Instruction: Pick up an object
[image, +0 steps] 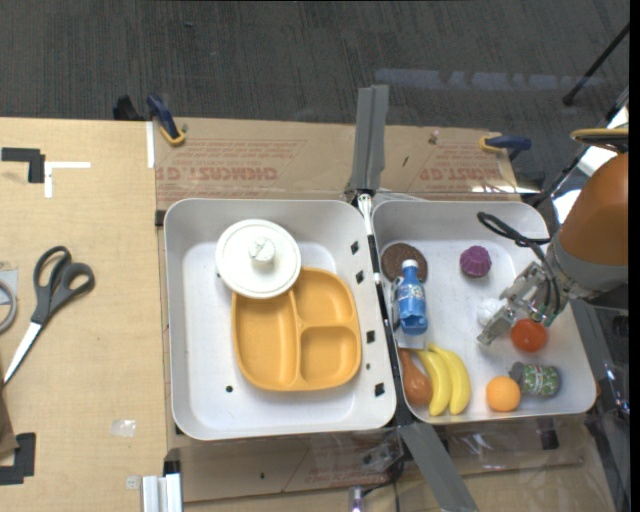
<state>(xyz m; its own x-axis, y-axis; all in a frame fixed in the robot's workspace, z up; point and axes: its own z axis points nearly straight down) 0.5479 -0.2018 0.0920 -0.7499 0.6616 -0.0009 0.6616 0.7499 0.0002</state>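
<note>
Red tomato (529, 335) lies in the right bin (448, 222), near its right wall, just beside the pincer (503, 322) and touching or nearly touching its lower side. Pincer sits low over the bin floor, fingers pointing left; whether it is released or clenched cannot be told, and nothing is seen between the fingers. Grey arm with orange band (606, 215) comes in from the right above it.

Around the tomato: orange (503, 394) below and slightly left; a small green patterned can (540, 379) just beside the orange, on its right. Purple ball (475, 262) up and left, well apart. Bananas (449, 379) at the bin's lower middle, an orange-red item (414, 377) at their left. Blue-capped bottle (411, 300) stands left of centre, overlapping a brown round disc (403, 261).

Left bin (190, 330): yellow divided tray (297, 330), a white round lid (259, 257) overlapping its upper left corner.

Desk (80, 400) at left carries scissors (50, 290).
</note>
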